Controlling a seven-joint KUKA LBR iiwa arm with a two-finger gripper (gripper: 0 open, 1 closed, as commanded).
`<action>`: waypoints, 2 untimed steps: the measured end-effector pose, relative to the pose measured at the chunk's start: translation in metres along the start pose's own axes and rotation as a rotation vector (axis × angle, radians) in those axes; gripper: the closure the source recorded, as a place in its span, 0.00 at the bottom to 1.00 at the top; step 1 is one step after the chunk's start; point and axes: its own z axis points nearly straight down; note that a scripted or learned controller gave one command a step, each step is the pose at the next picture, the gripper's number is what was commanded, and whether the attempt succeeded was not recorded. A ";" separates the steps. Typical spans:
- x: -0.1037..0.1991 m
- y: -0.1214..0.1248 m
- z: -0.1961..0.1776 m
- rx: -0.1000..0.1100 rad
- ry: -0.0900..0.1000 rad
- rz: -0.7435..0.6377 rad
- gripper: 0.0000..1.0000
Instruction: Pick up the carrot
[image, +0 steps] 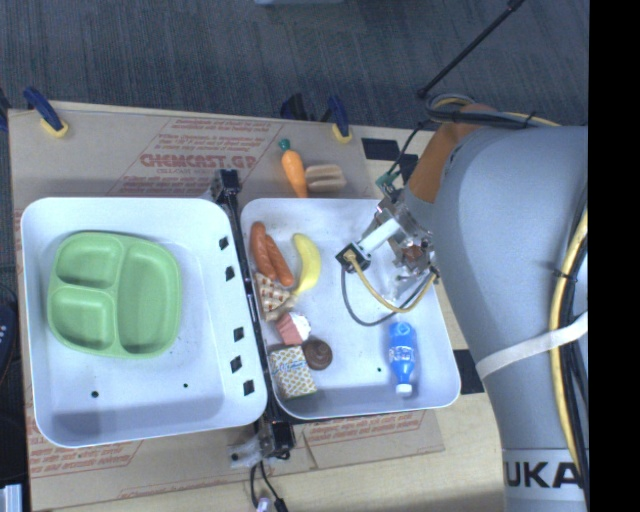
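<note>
Cardboard (180, 150) printed with red lettering covers the bench, held down by blue clamps (45, 110) at its far edge, with dark carpet beyond. Seen from the fixed camera above, two shallow white bins sit side by side on it. The left bin (30, 330) holds a green divided plate (115, 293) lying flat toward its far left side. The right bin (350, 390) carries most of the clutter along its left wall: an orange-red sausage (270, 255), a yellow banana (307, 262) just beside it, a waffle-patterned wedge (271, 296) touching the sausage's near end, a small pink-and-white block (294, 327), a brown doughnut (318, 353) and a checkered box (291, 371) at the near corner. A blue bottle (402, 357) lies apart from these, toward the bin's near right. The carrot (293, 172) is in neither bin: it lies on the bare cardboard just past the right bin's far rim, green tip pointing away from the bins, with a tan bun (325, 179) just beside it on the right. My grey arm (510, 250) comes in from the right, its orange band (432, 165) showing above the wrist, and my gripper (408, 255) hangs over the far right part of the right bin, apart from the carrot and on the other side of the rim from it. Whether my jaws stand wide or narrow I cannot tell from this angle, and I see nothing held in them.
</note>
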 end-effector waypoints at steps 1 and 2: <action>0.026 -0.031 -0.074 -0.001 0.003 0.005 0.00; -0.055 -0.022 0.000 -0.001 -0.002 -0.018 0.00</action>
